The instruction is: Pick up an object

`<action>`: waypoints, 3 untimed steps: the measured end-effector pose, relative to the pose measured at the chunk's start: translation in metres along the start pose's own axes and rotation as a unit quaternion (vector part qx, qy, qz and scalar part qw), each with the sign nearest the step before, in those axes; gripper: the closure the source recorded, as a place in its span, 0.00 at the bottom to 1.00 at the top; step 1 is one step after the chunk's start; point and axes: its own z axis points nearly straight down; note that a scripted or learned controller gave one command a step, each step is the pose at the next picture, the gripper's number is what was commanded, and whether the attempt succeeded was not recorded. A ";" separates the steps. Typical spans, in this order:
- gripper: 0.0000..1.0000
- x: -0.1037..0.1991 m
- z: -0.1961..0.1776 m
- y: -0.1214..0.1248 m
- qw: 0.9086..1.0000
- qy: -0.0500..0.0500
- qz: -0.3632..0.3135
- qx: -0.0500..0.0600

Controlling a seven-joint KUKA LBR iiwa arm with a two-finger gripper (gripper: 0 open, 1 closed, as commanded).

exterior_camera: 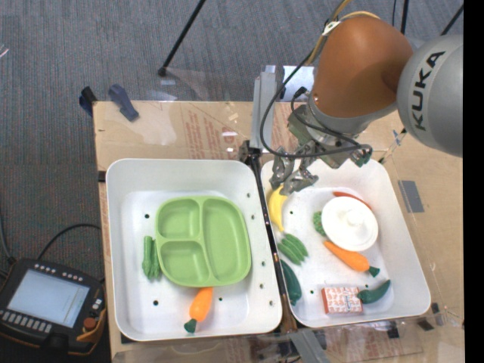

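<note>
You are looking at the gripper (293,180) hanging over the right bin (408,259) at its 10 o'clock corner, just above the banana (276,206); its jaws are standing slightly spread, pinching nothing. At the white bowl's (349,224) 5 o'clock a carrot (349,256) is lying, and the green divided plate (203,242) is sitting in the left bin (125,240).
</note>
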 end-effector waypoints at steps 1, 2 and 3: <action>1.00 0.022 -0.061 -0.029 0.995 -0.002 -0.101 0.002; 1.00 0.055 -0.081 -0.053 0.987 -0.001 -0.163 0.002; 0.00 0.055 -0.080 -0.053 0.987 -0.001 -0.162 0.001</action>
